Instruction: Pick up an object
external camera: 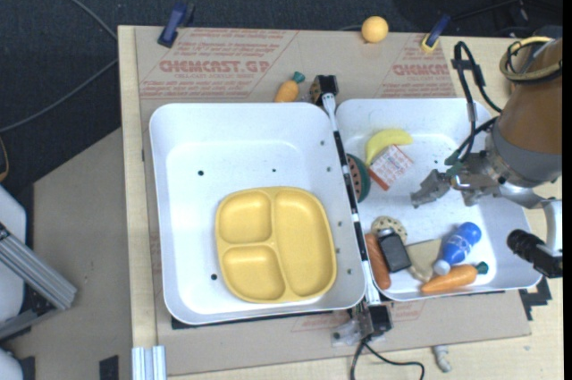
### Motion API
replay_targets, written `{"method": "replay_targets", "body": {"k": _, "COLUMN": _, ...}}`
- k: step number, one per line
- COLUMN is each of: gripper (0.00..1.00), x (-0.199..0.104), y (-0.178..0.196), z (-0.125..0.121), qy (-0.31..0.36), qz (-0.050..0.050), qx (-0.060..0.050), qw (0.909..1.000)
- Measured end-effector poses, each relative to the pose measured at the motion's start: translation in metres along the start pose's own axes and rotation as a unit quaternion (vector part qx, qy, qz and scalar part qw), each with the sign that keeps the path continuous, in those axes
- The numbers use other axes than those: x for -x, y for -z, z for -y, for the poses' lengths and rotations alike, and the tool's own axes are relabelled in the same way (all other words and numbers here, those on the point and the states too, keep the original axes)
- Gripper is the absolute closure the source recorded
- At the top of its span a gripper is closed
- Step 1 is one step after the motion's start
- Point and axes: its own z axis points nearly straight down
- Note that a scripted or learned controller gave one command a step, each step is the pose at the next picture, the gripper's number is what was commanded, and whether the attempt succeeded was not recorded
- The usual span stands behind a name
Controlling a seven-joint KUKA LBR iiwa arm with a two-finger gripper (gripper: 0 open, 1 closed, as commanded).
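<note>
The right bin (407, 107) holds a yellow banana (390, 139), a red and white packet (391, 164), a blue bottle (458, 244), an orange carrot (450, 279), a black block (392, 250), a brown sausage (376, 262) and a round cookie (386, 225). My gripper (427, 189) hangs over the middle of this bin, right of the packet and above the bottle. Its fingers point left, spread open, with nothing between them.
The left bin (232, 137) carries a yellow divided plate (275, 241). A dark green round thing (359, 177) lies on the divider between the bins. Behind the bins on the bench are an orange ball (374, 29), a small orange toy (288, 89) and two blue clamps (172, 25).
</note>
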Motion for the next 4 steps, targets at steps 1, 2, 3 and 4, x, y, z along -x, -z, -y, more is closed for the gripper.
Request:
{"method": "replay_targets", "body": {"k": 1, "gripper": 0.0, "x": 0.092, "y": -0.095, "z": 0.003, "qy": 0.0, "qz": 0.0, "qx": 0.0, "qw": 1.0}}
{"method": "replay_targets", "body": {"k": 2, "gripper": 0.0, "x": -0.011, "y": -0.103, "z": -0.052, "qy": 0.002, "qz": -0.001, "qx": 0.001, "qw": 1.0}}
{"method": "replay_targets", "body": {"k": 3, "gripper": 0.0, "x": 0.0, "y": -0.104, "z": -0.153, "qy": 0.001, "qz": -0.001, "qx": -0.007, "qw": 1.0}}
{"method": "replay_targets", "body": {"k": 4, "gripper": 1.0, "x": 0.001, "y": -0.095, "z": -0.152, "qy": 0.002, "qz": 0.0, "qx": -0.01, "qw": 1.0}}
